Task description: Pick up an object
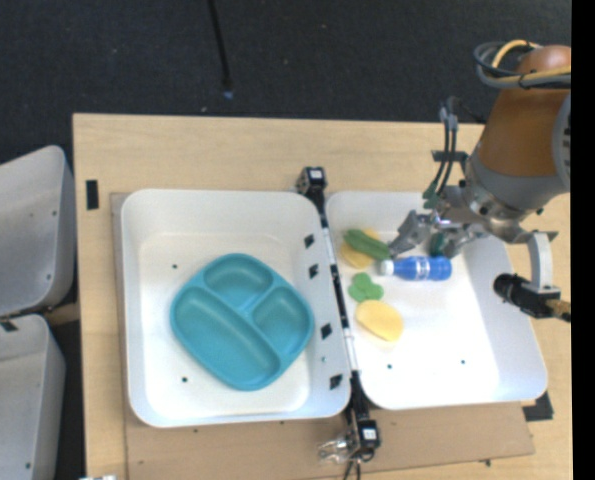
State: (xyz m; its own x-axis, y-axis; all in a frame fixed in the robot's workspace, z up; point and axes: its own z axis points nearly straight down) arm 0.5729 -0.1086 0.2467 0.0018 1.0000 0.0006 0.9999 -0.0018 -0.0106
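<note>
Blue bottle lies on its side in right bin, near far-left corner, white cap toward left; label writing too small to read. Gripper hovers just above it, fingers' state cannot tell. Nearby: green pieces, yellow pieces. Teal divided plate in left bin.

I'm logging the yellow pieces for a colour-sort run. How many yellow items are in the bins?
2, both in the right bin: a yellow piece near the divider, and a second yellow item farther back, partly under a green item. The gripper may hide others.
</note>
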